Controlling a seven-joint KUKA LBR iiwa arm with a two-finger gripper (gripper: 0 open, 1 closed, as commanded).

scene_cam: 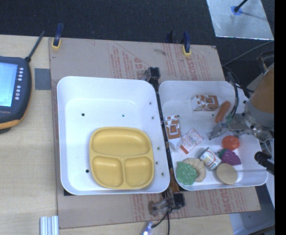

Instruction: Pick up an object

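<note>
The right bin [182, 89] holds several small items. Among them are a red tomato [230, 142], an orange sausage [222, 111], purple grapes [229, 156], a small can [209, 159], a green leafy piece [184, 173] and a beige round piece [226, 173]. My gripper [220, 129] reaches in from the right, low over the bin's right half. It sits between the sausage and the tomato, just left of and above the tomato. Nothing can be seen held in it.
A yellow divided plate [122, 157] lies in the left bin [74, 97]. Brown-and-white cartons [204, 102] [173, 126] and a white-red packet [191, 138] lie in the right bin's upper and middle part. A tablet [3, 92] rests on the bench at far left.
</note>
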